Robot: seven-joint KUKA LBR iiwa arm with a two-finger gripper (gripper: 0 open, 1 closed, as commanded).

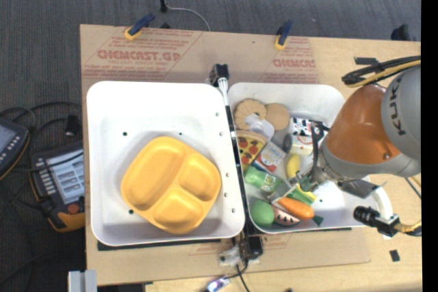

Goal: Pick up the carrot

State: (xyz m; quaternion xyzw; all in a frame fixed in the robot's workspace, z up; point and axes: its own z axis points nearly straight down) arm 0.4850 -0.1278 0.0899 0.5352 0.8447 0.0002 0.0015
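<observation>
Camera view, from above at a slant. Two white bins sit side by side on a brown bench (171,55).

Left bin (109,106): one yellow tray (171,182) with three compartments, lying toward the near right of the bin floor.

Right bin (321,96): a crowd of toy food. The carrot (300,207), orange with a green top, lies near the front edge of the bin, roughly level, its pointed end toward the right. Just left of it is a watermelon slice (286,218), touching or nearly so, and beside that a green ball (261,213). Further back are a pizza slice (248,146), a green pepper (263,180), a banana (293,165) and two round biscuits (263,114) at the far left corner.

My arm (363,130) comes in from the right, orange band over the right half of the bin. My gripper (306,182) hangs down just above and behind the carrot's green top. The wrist hides the fingertips, so I cannot tell how far apart they stand, nor whether anything is between them. The carrot rests on the bin floor.

Blue and yellow clamps (140,25) hold the bench's far edge.
</observation>
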